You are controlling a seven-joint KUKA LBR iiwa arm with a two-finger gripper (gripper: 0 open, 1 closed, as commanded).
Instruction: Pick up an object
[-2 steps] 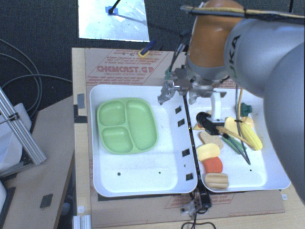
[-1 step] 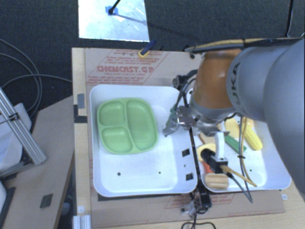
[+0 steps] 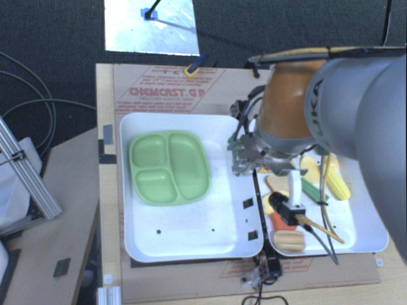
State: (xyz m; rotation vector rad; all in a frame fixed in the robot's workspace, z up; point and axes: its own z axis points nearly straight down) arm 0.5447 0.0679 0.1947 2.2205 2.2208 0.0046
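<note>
A: "Though the corn cob [image 3: 336, 182], carrot [image 3: 280, 222] and bun [image 3: 287, 240] lie loose, is one grasped?"

B: "None that I see. They sit near the gripper [image 3: 243, 161], on the side opposite the green plate [image 3: 169, 168]. Whether it is spread or pressed together, I cannot tell. It seems to be the approach step; next it must centre over one piece and descend."

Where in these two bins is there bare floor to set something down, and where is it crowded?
In the left bin: bare floor between the green plate and the near rim, plus a strip along its right wall. The right bin is crowded: corn, bun, other pieces, the arm above.
</note>
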